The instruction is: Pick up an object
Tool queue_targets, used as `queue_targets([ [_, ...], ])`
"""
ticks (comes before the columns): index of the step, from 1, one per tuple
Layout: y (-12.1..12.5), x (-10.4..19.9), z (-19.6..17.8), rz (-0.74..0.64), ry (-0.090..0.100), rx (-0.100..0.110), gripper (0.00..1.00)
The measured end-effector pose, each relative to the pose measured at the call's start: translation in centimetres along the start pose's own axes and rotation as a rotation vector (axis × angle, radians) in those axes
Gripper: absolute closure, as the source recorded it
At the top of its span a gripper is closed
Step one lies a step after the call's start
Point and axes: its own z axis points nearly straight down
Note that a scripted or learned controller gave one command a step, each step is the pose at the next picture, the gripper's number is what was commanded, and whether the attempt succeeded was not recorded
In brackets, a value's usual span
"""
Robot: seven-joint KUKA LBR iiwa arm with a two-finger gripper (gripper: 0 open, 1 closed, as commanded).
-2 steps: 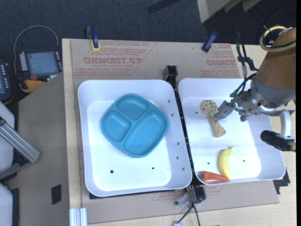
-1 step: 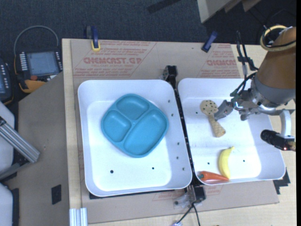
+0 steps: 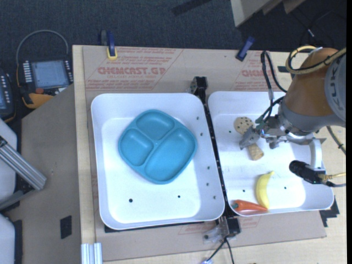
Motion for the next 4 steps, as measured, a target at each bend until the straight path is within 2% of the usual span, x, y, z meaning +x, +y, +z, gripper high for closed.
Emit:
queue_targets([
  [1,0.0,0.1,4.8,0.0,0.0,0.0,0.0],
  [2,0.1,0.0,3.7,0.001,-0.002,-0.005,1.0],
  [4,0.6,0.0,-8.9,-0.001,-0.003,-0.009,1.0],
])
